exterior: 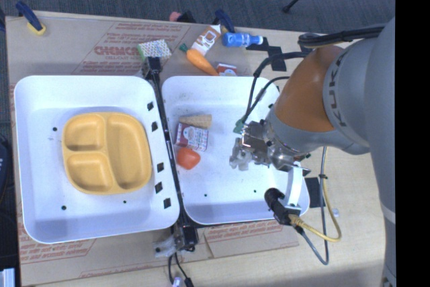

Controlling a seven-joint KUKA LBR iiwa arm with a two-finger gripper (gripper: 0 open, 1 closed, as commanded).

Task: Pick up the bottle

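A small white bottle (205, 40) with an orange label lies on the bench behind the right bin (222, 212), outside it. Just to its right lies a blue bottle (240, 39). My gripper (240, 158) hangs low inside the right bin, right of its middle, over bare white floor. It is well in front of both bottles and apart from them. Nothing shows in its grasp. The grey arm with its orange band (306, 101) covers the bin's right side.
In the right bin lie a tan wedge (195, 121), a red and white packet (192, 137) and a red tomato-like piece (189, 158), all left of the gripper. A carrot (201, 62) lies behind the bin. The left bin (33, 212) holds a yellow divided plate (106, 151).
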